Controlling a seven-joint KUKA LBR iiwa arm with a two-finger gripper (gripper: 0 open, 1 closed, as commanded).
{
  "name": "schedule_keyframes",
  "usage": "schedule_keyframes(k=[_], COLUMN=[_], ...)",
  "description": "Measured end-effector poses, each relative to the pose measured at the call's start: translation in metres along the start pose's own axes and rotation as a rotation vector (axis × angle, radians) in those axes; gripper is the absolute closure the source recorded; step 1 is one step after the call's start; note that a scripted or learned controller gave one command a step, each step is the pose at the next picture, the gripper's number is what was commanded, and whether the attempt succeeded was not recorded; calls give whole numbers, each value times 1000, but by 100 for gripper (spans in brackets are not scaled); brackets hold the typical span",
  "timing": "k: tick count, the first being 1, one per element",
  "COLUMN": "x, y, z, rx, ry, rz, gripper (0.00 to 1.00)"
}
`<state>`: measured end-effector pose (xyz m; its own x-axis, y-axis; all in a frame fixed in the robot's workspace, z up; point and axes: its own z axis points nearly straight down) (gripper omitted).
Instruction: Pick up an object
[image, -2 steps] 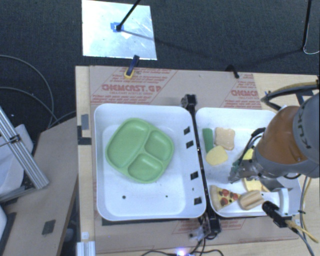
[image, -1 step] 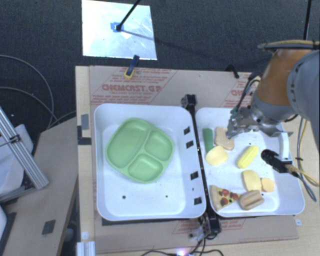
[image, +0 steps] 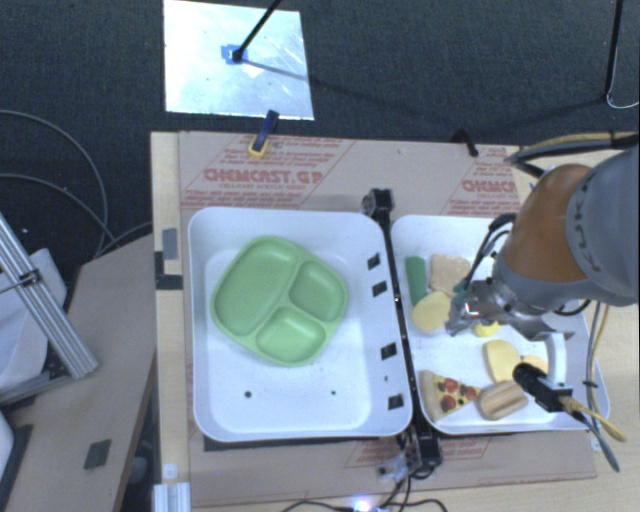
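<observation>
The right bin holds several toy foods: a green cylinder, a tan bread slice, a pale yellow round piece, a yellow piece, a pizza slice and a brown bread roll. My gripper hangs low over the middle of this bin, just right of the pale yellow round piece and beside a small yellow item. The wrist hides the fingertips.
The left bin contains a green sectioned plate. A black divider rail runs between the bins. The grey arm with its orange band covers the right bin's far right. Cables lie at the right edge.
</observation>
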<state>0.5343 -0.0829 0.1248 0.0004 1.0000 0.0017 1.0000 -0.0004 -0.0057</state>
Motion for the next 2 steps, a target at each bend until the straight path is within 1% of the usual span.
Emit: schedule_keyframes(k=[1, 2], x=[108, 138], y=[-42, -4], z=[-62, -105], rx=[-9, -13], ry=[4, -1], rz=[-15, -9], gripper=[100, 100])
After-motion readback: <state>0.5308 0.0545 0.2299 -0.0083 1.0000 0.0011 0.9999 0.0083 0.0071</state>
